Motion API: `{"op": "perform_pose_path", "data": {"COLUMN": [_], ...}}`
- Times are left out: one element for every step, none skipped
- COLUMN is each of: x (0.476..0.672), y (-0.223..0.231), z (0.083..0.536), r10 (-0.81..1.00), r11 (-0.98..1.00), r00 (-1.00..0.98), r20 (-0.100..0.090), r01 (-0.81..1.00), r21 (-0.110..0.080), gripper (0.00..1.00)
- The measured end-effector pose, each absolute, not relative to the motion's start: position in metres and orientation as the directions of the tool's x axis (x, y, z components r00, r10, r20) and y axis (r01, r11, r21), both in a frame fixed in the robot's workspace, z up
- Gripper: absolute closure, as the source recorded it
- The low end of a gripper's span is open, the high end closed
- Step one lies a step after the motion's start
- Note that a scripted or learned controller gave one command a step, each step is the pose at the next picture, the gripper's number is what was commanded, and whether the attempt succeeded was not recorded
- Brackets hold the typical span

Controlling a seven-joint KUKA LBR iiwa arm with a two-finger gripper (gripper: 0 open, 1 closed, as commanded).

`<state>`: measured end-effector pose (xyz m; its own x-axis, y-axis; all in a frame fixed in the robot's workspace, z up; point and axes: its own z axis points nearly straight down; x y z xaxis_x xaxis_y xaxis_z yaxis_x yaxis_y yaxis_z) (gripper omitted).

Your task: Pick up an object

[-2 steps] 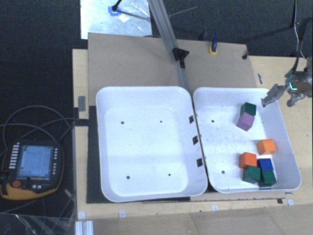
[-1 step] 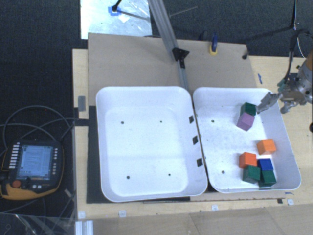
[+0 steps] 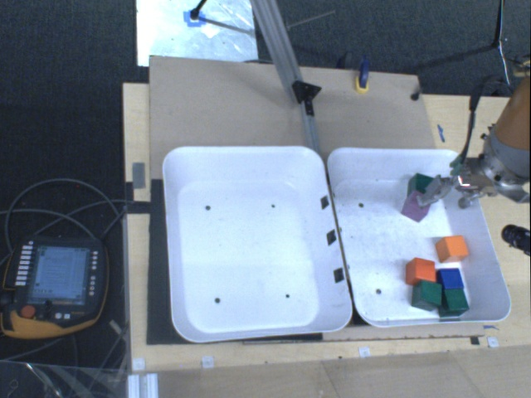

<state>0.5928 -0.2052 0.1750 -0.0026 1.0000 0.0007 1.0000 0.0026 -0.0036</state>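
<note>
My gripper (image 3: 433, 191) reaches in from the right over the back of the right bin (image 3: 365, 222). Its tip is right at a purple block (image 3: 413, 207) and a dark green block (image 3: 421, 182), which lie together near the bin's back right. I cannot make out whether either block is in its grasp. At the front right of the same bin lie an orange block (image 3: 451, 248), a second orange block (image 3: 421, 269), a blue block (image 3: 451, 278) and two dark green blocks (image 3: 426, 293), clustered close together.
The left bin (image 3: 249, 239) lies beside the right one, and a row of clips (image 3: 331, 236) runs along their shared edge. A grey pole (image 3: 282, 48) slants over the bench at the back. A teach pendant (image 3: 56, 284) lies on the floor at the left.
</note>
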Motion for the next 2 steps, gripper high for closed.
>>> {"op": "perform_pose_path", "data": {"x": [0.592, 0.594], "y": [-0.195, -0.196], "z": [0.120, 0.135], "r10": [1.000, 1.000], "r11": [0.004, 0.005], "r00": [-0.004, -0.005], "r20": [0.001, -0.001], "r01": [1.000, 1.000], "r21": [-0.004, 0.005], "gripper": [0.00, 1.00]}}
